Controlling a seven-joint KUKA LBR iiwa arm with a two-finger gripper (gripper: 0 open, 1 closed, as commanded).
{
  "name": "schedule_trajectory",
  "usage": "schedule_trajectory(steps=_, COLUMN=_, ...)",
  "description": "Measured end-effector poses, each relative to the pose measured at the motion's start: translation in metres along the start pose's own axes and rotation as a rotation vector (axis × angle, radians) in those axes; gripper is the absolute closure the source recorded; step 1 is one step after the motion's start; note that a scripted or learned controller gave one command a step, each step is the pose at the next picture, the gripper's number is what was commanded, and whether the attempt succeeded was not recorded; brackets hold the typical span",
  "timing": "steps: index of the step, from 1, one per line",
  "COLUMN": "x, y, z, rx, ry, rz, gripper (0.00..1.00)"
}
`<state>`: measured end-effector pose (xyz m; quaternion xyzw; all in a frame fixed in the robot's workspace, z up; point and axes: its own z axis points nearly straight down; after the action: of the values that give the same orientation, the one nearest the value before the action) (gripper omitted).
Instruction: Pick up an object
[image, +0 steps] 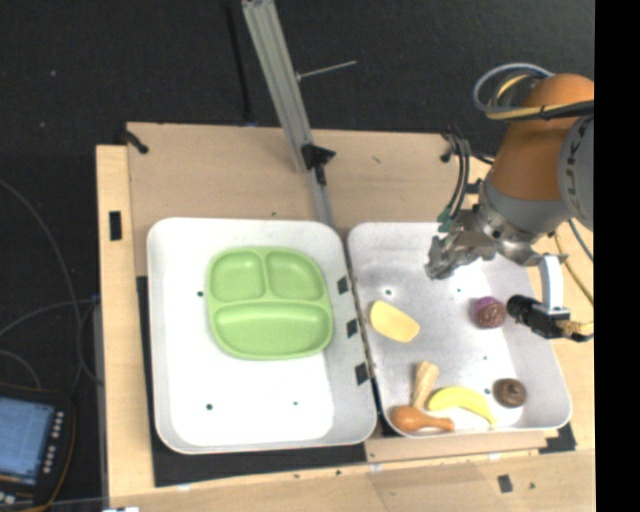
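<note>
Bins on your bench, camera view: two shallow white trays side by side, with the right bin taken as the landmark.

Left of it sits the left bin, holding a green divided plate in its upper half.

Inside the right bin you have:
- a pale yellow wedge near its left wall, about mid-height;
- a dark purple round piece toward its right side;
- a brown doughnut-shaped piece near its lower right corner;
- a yellow banana along its lower edge;
- a tan bone-shaped piece just left of the banana, touching it;
- an orange-brown piece at the lower rim, under the bone-shaped piece.

Over the bin's upper middle hangs the gripper, apart from every item. You cannot tell from this slant how its fingers stand; nothing shows between them.
</note>
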<state>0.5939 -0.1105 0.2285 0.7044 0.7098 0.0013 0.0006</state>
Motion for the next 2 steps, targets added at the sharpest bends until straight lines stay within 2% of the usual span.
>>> schedule_trajectory(steps=1, x=0.049, y=0.012, z=-0.002, rx=0.001, ry=0.000, rz=0.001, gripper=1.00)
schedule_trajectory(steps=2, x=0.110, y=0.008, z=-0.011, rx=0.000, ry=0.001, rz=-0.001, gripper=1.00)
